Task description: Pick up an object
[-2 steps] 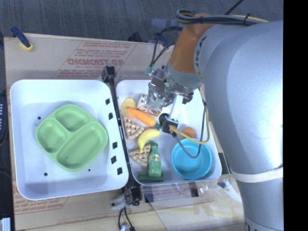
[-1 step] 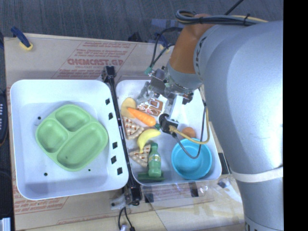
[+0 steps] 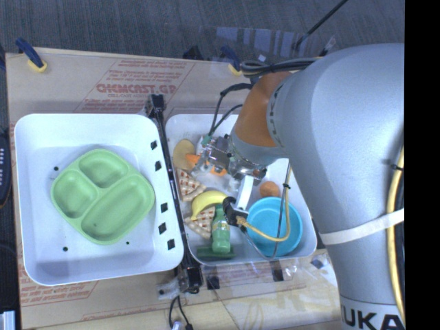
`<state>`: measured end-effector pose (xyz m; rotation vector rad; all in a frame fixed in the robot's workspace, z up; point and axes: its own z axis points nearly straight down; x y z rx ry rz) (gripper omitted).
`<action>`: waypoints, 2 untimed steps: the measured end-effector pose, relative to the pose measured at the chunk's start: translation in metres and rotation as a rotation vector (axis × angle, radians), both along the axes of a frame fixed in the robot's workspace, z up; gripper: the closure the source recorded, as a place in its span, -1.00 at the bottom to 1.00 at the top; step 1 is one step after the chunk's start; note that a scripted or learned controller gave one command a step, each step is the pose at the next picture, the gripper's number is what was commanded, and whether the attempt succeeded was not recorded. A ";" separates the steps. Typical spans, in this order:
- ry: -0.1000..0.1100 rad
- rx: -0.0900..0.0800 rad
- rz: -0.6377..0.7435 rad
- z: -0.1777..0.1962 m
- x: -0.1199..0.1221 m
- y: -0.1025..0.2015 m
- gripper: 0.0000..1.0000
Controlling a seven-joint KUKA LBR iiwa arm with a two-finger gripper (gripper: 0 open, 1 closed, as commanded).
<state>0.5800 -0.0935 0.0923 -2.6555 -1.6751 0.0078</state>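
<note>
Gripper [image 3: 218, 153] is down in the right bin [image 3: 302, 249], over the toy food near the banana [image 3: 208, 201]. Can't tell its state. Green plate [image 3: 103, 195] sits in the left bin [image 3: 34, 143].

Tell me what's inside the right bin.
The right bin holds a banana, a green bottle, a blue bowl, waffle pieces and an orange ball. The arm covers its far right side.
</note>
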 end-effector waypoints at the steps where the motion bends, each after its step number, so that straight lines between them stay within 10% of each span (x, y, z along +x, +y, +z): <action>1: 0.009 0.002 -0.422 -0.002 0.026 -0.009 -1.00; 2: 0.019 0.006 -0.408 0.008 0.025 -0.007 1.00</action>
